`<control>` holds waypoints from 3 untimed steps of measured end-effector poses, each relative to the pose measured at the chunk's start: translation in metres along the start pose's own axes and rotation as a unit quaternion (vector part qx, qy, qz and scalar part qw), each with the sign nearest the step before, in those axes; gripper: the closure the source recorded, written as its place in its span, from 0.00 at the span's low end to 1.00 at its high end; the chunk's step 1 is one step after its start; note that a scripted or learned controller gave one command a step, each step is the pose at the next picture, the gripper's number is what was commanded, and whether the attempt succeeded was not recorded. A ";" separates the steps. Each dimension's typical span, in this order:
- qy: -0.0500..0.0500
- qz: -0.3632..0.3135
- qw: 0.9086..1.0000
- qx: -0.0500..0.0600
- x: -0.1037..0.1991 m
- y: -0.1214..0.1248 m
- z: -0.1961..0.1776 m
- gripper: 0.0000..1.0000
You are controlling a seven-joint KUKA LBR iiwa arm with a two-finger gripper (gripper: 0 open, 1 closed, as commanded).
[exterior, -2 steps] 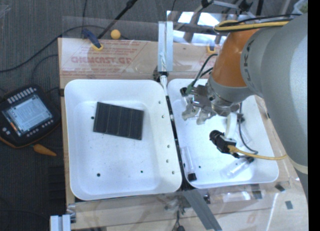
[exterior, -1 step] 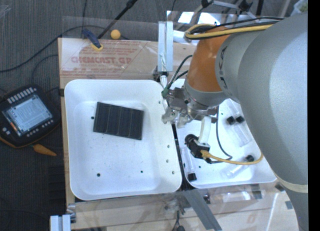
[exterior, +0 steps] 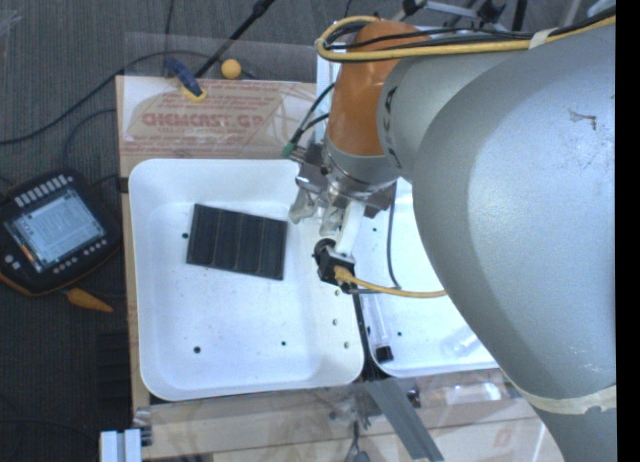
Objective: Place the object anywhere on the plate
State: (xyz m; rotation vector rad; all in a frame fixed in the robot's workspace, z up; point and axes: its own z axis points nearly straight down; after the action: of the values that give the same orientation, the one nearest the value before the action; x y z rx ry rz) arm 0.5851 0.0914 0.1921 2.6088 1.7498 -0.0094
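A black ribbed rectangular plate [exterior: 237,241] lies flat in the upper middle of the left white bin [exterior: 141,290]. My gripper [exterior: 318,206] hangs over the ridge between the two bins, just right of the plate's upper right corner and apart from it. I see nothing held in it. In the right bin [exterior: 405,250], a slim clear object with a small black tip [exterior: 380,340] lies near the front left corner. Most of the right bin is hidden by the grey arm.
A brown board with red lettering [exterior: 215,118] stands behind the left bin, with a small yellow ball [exterior: 231,68] above it. A teach pendant [exterior: 50,230] lies on the floor to the left. Small dark specks dot the left bin's floor.
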 end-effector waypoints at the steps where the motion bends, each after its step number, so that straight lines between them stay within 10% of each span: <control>1: 0.000 -0.047 0.999 -0.001 0.082 -0.016 -0.016 1.00; 2: 0.000 -0.134 0.991 0.001 0.093 -0.090 0.035 1.00; 3: 0.001 -0.342 0.940 -0.001 0.129 -0.058 0.038 1.00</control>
State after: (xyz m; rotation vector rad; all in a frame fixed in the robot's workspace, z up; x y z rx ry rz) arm 0.5801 0.2328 0.1541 1.8551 2.5369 -0.0056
